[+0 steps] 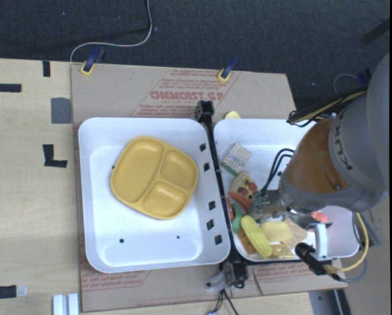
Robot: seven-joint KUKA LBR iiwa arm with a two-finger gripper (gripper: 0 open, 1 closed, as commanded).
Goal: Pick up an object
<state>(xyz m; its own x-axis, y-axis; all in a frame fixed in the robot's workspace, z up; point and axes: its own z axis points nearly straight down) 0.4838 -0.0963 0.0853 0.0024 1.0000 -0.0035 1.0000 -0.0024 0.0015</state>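
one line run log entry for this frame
arm: over right bin | end effector: low over toy pile | yellow tray: left bin

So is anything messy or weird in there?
A bit. The toy food is all heaped at the near end of the right bin, pieces lying over each other, with the arm down among them. In the left bin, the yellow tray sits turned askew to the walls. Nothing looks broken.
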